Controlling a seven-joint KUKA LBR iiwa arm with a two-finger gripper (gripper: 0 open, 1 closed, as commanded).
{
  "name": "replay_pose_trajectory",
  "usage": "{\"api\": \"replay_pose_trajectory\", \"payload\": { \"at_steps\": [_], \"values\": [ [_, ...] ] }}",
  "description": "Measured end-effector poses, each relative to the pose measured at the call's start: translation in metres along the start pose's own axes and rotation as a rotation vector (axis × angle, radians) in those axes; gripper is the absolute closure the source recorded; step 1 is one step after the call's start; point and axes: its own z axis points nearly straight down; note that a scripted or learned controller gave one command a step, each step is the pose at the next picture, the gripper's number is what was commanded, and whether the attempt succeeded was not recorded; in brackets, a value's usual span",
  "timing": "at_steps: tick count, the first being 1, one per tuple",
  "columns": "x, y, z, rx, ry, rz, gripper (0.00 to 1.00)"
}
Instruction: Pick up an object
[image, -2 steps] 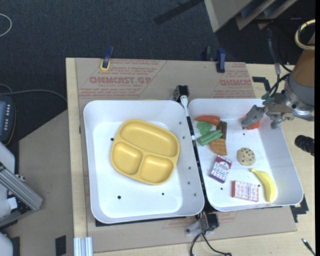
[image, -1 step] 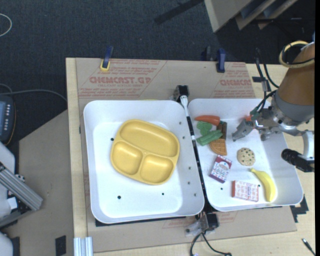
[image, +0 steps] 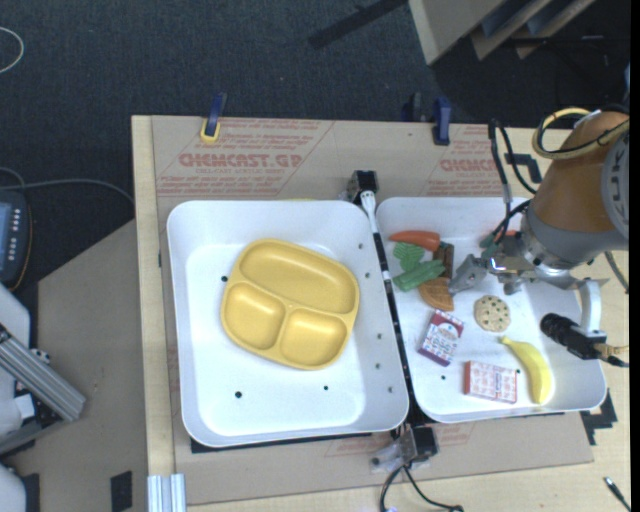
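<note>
Nearest us, below our tool (image: 478, 275), lies a red packet (image: 490, 382): light, flat, grip its edges. We cannot tell the tool's state.

Right bin contents, inspected from above. A red-orange carrot-like piece (image: 415, 239) lies flat near the bin's far left corner. Just below it sits a green leafy piece (image: 415, 265), touching or overlapping a small dark block (image: 445, 254) beside it. An orange-brown rounded piece (image: 436, 294) lies just beneath the green one. A round speckled cookie (image: 491, 313) rests flat near the bin's middle. A small red-and-white packet (image: 441, 338) lies tilted to the cookie's lower left. A second red-and-white packet (image: 490, 382) lies flat near the front wall. A yellow banana (image: 532, 366) lies beside it, curving along the packet's right edge.
</note>
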Motion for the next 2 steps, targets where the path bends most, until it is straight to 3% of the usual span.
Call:
{"api": "replay_pose_trajectory", "payload": {
  "at_steps": [1,2],
  "values": [
    [0.001,0.003,0.035,-0.009,0.001,-0.001,0.0],
    [0.0,0.005,0.022,-0.017,-0.002,0.0,1.0]
  ]
}}
